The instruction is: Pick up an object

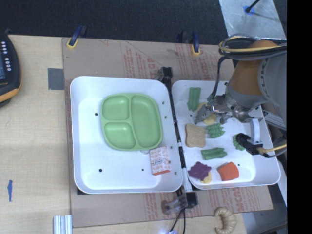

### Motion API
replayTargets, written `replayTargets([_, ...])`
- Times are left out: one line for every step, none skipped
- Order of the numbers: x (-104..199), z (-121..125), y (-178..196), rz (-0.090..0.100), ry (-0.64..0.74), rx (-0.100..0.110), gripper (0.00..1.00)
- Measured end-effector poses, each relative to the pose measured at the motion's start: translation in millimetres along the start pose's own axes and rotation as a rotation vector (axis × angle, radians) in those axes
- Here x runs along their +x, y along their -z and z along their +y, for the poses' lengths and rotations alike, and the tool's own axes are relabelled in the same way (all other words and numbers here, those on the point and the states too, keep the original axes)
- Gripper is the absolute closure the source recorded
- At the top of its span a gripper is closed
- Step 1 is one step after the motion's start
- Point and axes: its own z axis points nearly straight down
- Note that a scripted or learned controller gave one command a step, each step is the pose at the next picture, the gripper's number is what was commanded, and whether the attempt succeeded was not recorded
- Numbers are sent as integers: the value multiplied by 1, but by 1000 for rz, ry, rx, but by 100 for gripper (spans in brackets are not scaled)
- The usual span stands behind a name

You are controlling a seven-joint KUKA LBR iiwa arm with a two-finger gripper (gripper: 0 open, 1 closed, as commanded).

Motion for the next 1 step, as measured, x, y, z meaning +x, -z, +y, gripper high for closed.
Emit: replayTargets([-2, -43, 0, 1, 2, -1, 0])
